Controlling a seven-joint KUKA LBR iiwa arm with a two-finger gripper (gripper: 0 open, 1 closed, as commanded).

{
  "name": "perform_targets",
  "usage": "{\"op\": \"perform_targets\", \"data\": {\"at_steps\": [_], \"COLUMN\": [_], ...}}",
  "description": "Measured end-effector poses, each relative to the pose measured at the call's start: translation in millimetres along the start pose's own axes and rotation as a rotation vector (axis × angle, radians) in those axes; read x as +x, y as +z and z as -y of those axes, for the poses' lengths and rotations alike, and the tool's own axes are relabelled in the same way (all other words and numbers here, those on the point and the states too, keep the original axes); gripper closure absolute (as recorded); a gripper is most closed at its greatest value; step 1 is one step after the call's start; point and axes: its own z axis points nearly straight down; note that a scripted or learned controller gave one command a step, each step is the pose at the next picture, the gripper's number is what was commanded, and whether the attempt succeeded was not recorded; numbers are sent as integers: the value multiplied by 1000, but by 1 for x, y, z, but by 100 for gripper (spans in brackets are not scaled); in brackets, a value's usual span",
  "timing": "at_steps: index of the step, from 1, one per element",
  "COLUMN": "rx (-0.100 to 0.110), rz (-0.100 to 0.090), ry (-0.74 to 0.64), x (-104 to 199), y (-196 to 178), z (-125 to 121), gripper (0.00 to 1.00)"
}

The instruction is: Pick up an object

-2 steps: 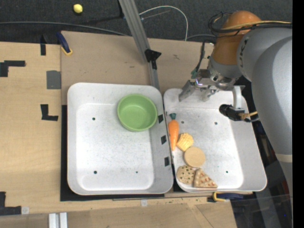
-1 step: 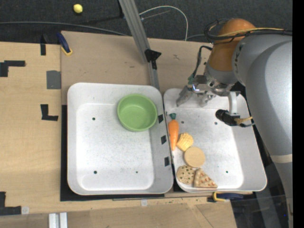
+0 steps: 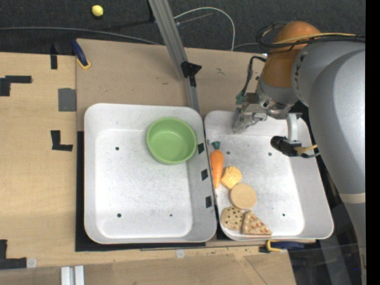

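arm [image 3: 332,100]: big grey thing coming in from the right, orange band above the wrist, parked over the far end of the right bin.
left bin [image 3: 107,177]: well off to the pincer's left, with just the bowl in it.
right bin [image 3: 297,189]: the pincer sits over its far left corner, and all the food toys are bunched along its left wall, nearer the camera than the pincer.
bowl [image 3: 171,139]: green, upright, well to the pincer's left, in the far right part of the left bin.
pincer [image 3: 242,122]: pointing down at bare bin floor with nothing between its tips. Honestly can't tell how wide it's set from this angle.
carrot [image 3: 217,166]: my guess for the easiest grab. It's close to the pincer, a bit toward the camera and slightly left, lying flat right against the left wall. Long axis runs away from the camera, green tip toward the pincer end. Looks like light, stiff plastic, probably a bit slick, so pinch across the thick orange middle, not the taper.
cookie [image 3: 243,196]: round and flat, beyond the carrot, looks hard to get under.
pizza [image 3: 255,224]: small wedge at the near edge, farthest from the pincer.
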Motion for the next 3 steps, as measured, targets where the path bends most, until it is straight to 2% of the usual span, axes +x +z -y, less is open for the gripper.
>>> {"op": "perform_targets", "data": {"at_steps": [1, 3], "rx": [-24, -22], "rz": [1, 0], "ry": [-1, -2], "x": [1, 2], "y": [-61, -146], "z": [7, 2], "gripper": [100, 100]}}
